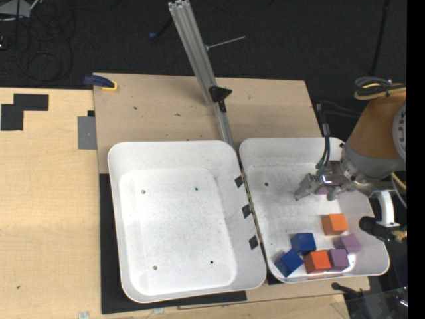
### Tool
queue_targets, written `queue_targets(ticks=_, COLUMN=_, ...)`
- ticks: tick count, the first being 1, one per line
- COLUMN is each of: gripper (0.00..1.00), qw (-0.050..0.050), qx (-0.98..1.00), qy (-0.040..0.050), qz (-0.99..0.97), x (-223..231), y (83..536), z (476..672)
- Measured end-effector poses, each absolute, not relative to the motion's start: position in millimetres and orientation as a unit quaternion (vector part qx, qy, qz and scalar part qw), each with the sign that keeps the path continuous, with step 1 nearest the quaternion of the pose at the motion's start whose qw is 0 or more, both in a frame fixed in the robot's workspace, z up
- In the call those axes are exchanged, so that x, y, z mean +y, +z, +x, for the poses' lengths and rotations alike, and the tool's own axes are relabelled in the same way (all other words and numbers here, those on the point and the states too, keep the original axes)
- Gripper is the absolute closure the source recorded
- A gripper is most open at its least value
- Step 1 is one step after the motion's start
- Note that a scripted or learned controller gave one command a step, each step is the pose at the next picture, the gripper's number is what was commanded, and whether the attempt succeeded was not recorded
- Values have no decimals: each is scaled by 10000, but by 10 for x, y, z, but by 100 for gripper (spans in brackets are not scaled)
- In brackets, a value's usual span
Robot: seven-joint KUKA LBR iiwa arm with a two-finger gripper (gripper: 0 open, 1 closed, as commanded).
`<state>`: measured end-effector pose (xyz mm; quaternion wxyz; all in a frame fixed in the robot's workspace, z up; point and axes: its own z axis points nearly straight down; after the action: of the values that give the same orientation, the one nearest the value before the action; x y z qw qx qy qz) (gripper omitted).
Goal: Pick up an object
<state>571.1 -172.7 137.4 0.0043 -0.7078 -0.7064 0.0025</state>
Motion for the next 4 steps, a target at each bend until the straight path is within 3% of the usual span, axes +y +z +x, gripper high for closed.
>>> queue_targets(ticks=1, gripper=0, qw=4, qx=-7056, qy=0, qz=-7086, x=-1724, y=914, z=5720)
queue_targets(ticks=2, gripper=100, qw=9, qx=-7035, qy=-3, qz=-7106, x=-1731, y=1018, z=5717)
queue_targets(ticks=4, gripper=100, qw=-8, qx=-7079, qy=-7, qz=-7063, x=-1595, y=2002, z=5804)
